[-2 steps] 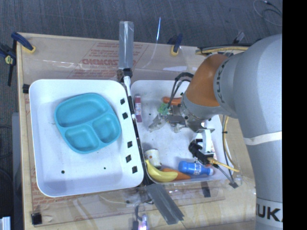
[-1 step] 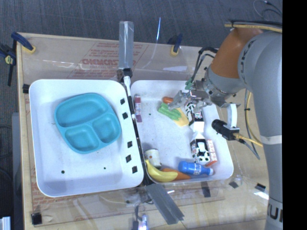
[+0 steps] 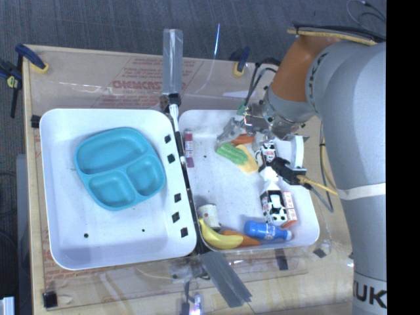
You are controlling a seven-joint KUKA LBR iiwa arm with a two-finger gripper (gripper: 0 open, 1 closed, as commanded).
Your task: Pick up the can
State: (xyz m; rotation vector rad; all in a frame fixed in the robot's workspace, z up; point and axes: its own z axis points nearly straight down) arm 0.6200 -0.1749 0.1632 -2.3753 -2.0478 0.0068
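1. The gripper hung low over the far part of the right-hand bin. It was hard up against a cluster of a green piece, a yellow piece and something orange. Whether it was open or closed could not be told, since the wrist and clutter masked its tip. Nothing could be seen held in it.

2. The can was taken to be the small pale cylinder. It sat well apart from the gripper, toward the near edge of the same bin and a little to the view's left of the tool. It stood close to the wall that divides the two bins.

3. That offset was the relation that mattered. The line from tool to can ran almost straight toward the camera side, across a bare stretch of bin floor.

4. The can's long axis seemed roughly upright, with its round top facing the camera. It was too small to rule out a lean.

5. From the gripper's side, the can's neighbours lay behind it and to its right. A banana was just beside its base, and a blue bottle lay farther along the near wall. A cow-patterned bottle lay well off the line of travel.

6. In my judgement the approach would best come from above, since the divider wall and the banana crowded two sides of the can.
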